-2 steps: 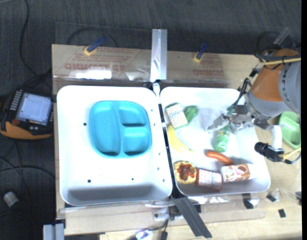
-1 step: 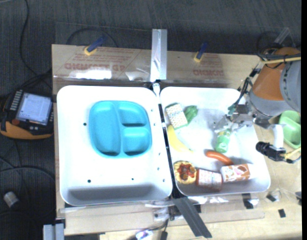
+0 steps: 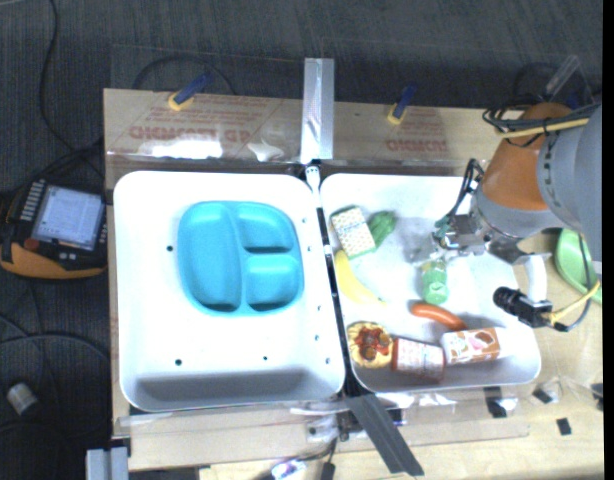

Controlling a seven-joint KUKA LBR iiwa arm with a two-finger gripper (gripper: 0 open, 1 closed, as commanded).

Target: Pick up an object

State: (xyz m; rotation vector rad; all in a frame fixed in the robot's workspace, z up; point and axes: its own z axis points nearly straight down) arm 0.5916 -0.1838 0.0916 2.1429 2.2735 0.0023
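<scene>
You could not tell how the fingers (image 3: 445,251) stood above the green bottle (image 3: 434,280) just below; a straight descent was advisable.

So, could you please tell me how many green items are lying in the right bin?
2: a green object near the bin's top left, and a green bottle below the gripper. The arm may hide others.

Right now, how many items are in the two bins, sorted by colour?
Blue: 1, the divided tray in the left bin
Green: 3, leafy vegetable, small bottle, checkered carton
Yellow: 1, banana
Red or orange: 4, carrot, pizza slice, can, box
Total: 9
</scene>
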